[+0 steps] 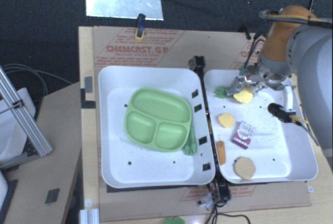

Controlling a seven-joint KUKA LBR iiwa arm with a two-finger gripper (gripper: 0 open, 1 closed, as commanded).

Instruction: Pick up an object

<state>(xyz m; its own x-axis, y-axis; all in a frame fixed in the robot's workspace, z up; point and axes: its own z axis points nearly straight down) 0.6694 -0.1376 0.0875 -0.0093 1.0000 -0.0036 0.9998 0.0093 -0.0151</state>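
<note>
Camera view shows the pincer [243, 84] lowered at the back edge of the right bin [302, 166], apparently to seize the yellow piece [243, 96] lying just beneath it beside a green scrap [222, 92], though its finger spread I cannot tell.

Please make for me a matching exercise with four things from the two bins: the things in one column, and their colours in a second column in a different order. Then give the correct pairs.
Things:
1. divided plate
2. round flat disc
3. small packet
4. carrot-like stick

Colours:
A. orange
B. light green
C. dark red with white
D. tan

Right pairs: 1-B, 2-D, 3-C, 4-A

The plate lies in the left bin; the other three lie in the right bin.
</note>
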